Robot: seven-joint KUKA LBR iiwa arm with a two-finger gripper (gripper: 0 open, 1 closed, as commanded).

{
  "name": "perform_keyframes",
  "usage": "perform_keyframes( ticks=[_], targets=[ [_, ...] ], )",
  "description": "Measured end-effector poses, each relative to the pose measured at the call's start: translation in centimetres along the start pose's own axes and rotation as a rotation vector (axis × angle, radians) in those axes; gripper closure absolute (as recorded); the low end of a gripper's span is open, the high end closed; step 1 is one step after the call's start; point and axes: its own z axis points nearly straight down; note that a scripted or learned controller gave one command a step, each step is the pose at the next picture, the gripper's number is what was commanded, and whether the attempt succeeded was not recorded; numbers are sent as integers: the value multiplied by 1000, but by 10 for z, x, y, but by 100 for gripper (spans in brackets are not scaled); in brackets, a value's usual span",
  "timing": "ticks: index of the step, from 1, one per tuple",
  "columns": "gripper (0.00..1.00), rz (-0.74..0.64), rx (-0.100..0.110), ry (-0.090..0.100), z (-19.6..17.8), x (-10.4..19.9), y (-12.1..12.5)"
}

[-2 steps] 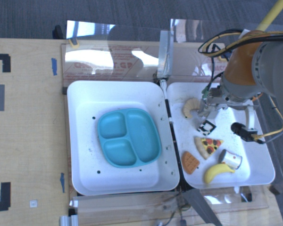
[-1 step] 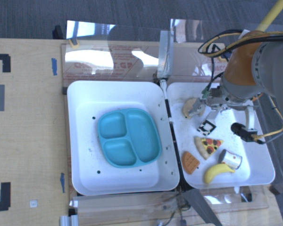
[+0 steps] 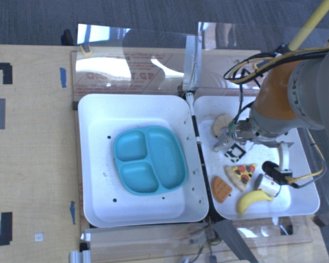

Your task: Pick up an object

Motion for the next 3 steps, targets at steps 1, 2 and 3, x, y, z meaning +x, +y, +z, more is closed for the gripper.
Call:
perform_keyframes(
  ticks=[1,2,3],
  targets=[
    [100,1,-7,-2,-12,-1,2],
    [0,1,-6,-2,-12,-1,2],
    [0,4,10,1,-14,-41,-35]
  ],
)
